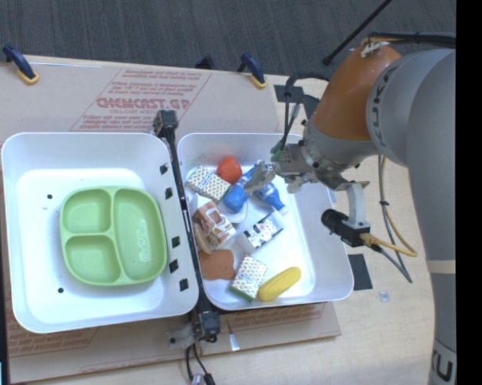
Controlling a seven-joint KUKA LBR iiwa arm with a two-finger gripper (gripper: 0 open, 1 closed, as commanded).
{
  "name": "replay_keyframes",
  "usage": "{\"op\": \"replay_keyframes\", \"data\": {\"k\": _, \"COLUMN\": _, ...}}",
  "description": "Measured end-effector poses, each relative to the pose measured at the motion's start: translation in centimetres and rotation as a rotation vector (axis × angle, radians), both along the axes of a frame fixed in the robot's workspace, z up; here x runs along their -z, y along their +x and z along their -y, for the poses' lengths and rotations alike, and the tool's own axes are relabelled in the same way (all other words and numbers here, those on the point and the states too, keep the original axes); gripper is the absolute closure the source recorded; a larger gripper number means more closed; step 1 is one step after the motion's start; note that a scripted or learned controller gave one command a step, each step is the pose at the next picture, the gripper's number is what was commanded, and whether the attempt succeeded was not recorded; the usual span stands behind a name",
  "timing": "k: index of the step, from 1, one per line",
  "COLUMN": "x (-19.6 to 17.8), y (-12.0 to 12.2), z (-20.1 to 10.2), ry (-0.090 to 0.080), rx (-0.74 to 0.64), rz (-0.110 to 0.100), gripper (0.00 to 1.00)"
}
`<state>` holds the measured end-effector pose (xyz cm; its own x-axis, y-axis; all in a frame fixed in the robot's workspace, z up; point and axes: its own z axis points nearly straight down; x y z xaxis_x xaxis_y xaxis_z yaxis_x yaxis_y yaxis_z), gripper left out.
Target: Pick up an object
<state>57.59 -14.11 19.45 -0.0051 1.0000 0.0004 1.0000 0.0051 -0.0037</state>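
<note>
The right bin (pixel 329 255) holds several small objects: a red-orange piece (pixel 228 168), a patterned packet (pixel 209 184), blue pieces (pixel 236 198), a brown-and-white box (pixel 212 224), a black-and-white packet (pixel 262 231), a brown flat piece (pixel 217 265), a green-edged packet (pixel 249 277) and a yellow corn cob (pixel 279 282). My gripper (pixel 261 178) hangs over the upper middle of this bin, right above the blue pieces, with its fingers pointing left and slightly apart. Nothing visibly sits between them.
The left bin (pixel 16 239) contains a green three-compartment plate (pixel 112 235). A black divider clip (pixel 166 123) sits between the bins. Cardboard with red print lies under them. The grey arm (pixel 401 95) and its cables fill the right side.
</note>
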Motion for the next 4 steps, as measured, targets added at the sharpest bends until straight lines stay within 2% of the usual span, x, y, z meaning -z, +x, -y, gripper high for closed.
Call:
{"op": "replay_keyframes", "data": {"k": 1, "x": 10.4, "y": 2.6, "z": 6.5, "ry": -0.002, "rx": 0.000, "rz": -0.001, "gripper": 0.00}}
{"op": "replay_keyframes", "data": {"k": 2, "x": 10.2, "y": 7.1, "z": 5.0, "ry": 0.001, "rx": -0.001, "rz": 0.003, "gripper": 0.00}}
{"op": "replay_keyframes", "data": {"k": 3, "x": 9.2, "y": 7.2, "z": 5.0, "ry": 0.001, "rx": -0.005, "rz": 0.001, "gripper": 1.00}}
{"op": "replay_keyframes", "data": {"k": 4, "x": -0.2, "y": 7.6, "z": -0.2, "ry": 0.001, "rx": -0.001, "rz": 0.005, "gripper": 1.00}}
